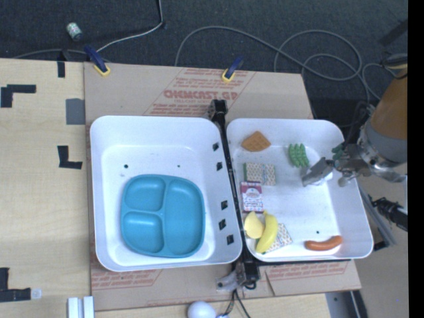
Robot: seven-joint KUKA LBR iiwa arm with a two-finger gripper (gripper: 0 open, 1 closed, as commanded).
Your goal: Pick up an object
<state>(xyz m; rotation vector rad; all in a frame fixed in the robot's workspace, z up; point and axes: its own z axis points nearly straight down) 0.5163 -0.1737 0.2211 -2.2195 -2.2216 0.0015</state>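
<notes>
The right bin (344, 207) holds several small items. A tan cracker (256, 141) lies at the back and a green pod bunch (298, 154) to its right. A checkered packet (259, 173) and a pink box (252, 196) sit by the left wall. Toward the front are a yellow lemon (253, 225) and a banana (267, 233), and an orange sausage (323, 244) lies at the front right. My gripper (329, 175) hovers over the bin's right side, just right of the green bunch. It is open, with nothing between its fingers (316, 171).
The left bin (109, 144) contains a blue divided plate (162, 215). A black divider (225, 177) runs between the bins. Cables (265, 45) trail over the dark floor behind the cardboard. The white floor of the right bin between the gripper and the sausage is bare.
</notes>
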